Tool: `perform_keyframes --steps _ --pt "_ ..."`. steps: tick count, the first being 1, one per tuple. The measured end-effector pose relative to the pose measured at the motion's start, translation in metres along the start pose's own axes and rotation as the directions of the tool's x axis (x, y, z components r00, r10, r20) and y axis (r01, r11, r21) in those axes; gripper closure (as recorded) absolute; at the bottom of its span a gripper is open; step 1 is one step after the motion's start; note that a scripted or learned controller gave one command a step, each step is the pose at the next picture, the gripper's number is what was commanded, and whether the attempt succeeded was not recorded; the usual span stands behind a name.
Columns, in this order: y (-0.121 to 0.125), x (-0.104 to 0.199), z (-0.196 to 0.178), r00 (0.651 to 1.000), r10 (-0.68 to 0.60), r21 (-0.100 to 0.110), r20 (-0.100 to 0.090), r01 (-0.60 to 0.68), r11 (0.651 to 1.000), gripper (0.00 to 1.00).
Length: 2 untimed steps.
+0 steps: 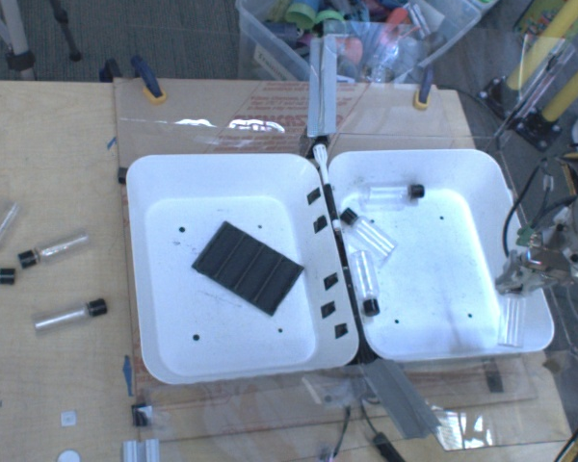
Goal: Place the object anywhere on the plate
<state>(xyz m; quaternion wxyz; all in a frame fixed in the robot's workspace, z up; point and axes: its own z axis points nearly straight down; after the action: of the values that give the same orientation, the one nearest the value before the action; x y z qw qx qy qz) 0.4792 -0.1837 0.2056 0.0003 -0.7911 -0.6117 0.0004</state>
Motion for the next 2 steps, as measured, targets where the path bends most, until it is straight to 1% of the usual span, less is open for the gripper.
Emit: perform_keyframes --steps 1,2 --pt "0.072 0.056 0.031 0.95 -0.312 -0.002 0.001 0.312 0.95 1.0" --pt "0.134 0.104 0.062 0.984 -0.178 -0.001 0.001 0.178 0.984 1.0"
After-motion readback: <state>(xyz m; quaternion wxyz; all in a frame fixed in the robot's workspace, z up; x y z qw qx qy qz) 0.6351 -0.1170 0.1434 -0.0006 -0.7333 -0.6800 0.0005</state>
